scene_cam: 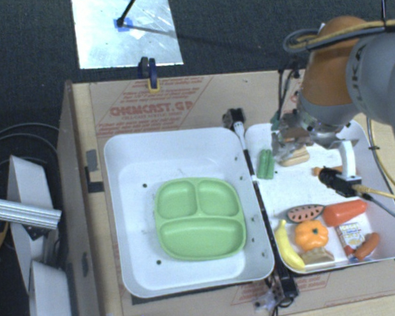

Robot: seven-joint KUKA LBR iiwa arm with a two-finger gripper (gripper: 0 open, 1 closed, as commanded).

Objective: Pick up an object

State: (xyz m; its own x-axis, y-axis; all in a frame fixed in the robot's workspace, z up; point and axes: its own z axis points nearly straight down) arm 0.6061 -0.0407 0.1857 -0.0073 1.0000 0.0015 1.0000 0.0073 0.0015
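My gripper (pixel 288 143) hangs low over the back left corner of the right bin (pixel 388 200). Just under it lies a tan, bread-like piece (pixel 295 157), touching or nearly touching the gripper. To the gripper's left, a green cylinder (pixel 264 163) lies against the bin's left wall. Toward the front of the bin are a yellow banana (pixel 284 245), an orange fruit (pixel 311 234), a red-orange vegetable (pixel 343 211), a brown speckled oval (pixel 304 213) and a sausage (pixel 367 244).
The left bin (pixel 131 196) holds a green divided plate (pixel 199 218). A small white packet (pixel 353 232) lies between the orange fruit and the sausage. The arm's grey and orange body (pixel 342 68) looms over the right bin's back edge.
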